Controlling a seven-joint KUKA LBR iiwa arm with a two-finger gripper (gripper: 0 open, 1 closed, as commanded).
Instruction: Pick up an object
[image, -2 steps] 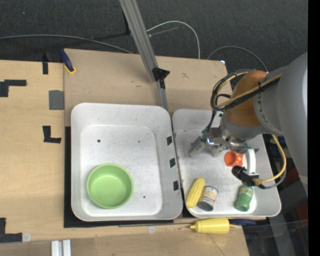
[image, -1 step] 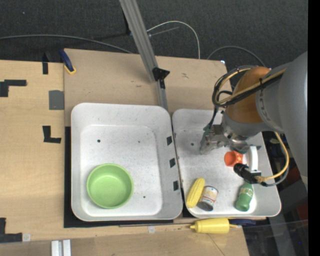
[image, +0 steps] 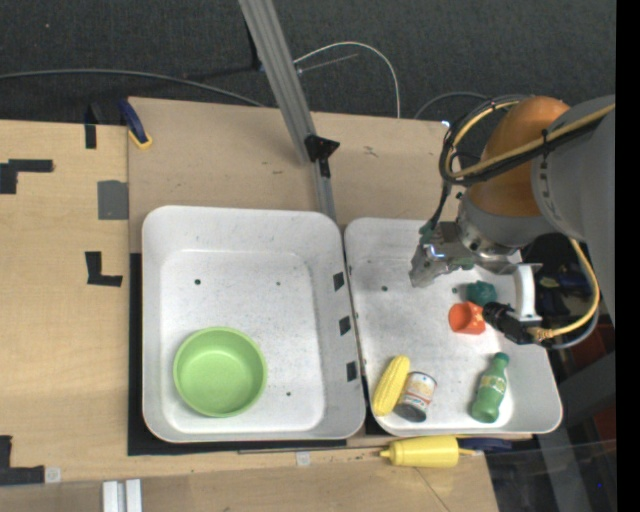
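Observation:
My gripper (image: 430, 264) hangs over the upper part of the right bin (image: 385, 250), above bare white floor. An orange object (image: 465, 318) and a small teal object (image: 482, 292) lie just to its right, apart from it. Further toward the front of that bin are a green bottle (image: 489, 388), a yellow corn cob (image: 391, 385) and a small can (image: 416, 395) touching the cob. Nothing shows in the gripper's grasp.
A green bowl (image: 219, 371) sits in the front left corner of the left bin (image: 240, 225). A yellow bottle (image: 425, 452) lies on the bench just outside the right bin's front rim. A grey slanted pole (image: 285, 80) rises behind the bins.

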